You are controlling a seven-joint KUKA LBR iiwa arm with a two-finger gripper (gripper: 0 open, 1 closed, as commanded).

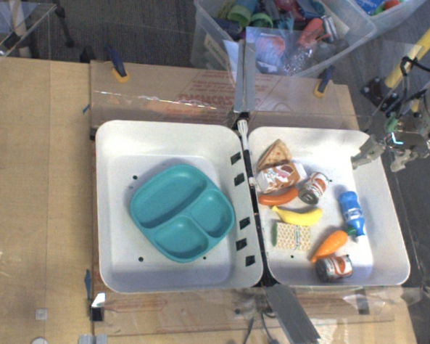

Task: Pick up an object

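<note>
Pincer hovering over right bin's far right corner, finger spread unreadable, nothing visibly held. Blue bottle lying nearest; risking nudging neighbouring carrot or can, or slipping off rounded bottle.

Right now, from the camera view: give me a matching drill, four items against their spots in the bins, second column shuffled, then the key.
Items
1. teal divided plastic plate
2. blue plastic bottle
3. yellow toy banana
4. orange toy carrot

Spots
A. right bin, near its middle, just above the green-and-white cracker packet
B. left bin
C. right bin, toward its right wall
D. right bin, just above the red can at the near edge

Pairs: 1-B, 2-C, 3-A, 4-D
</note>
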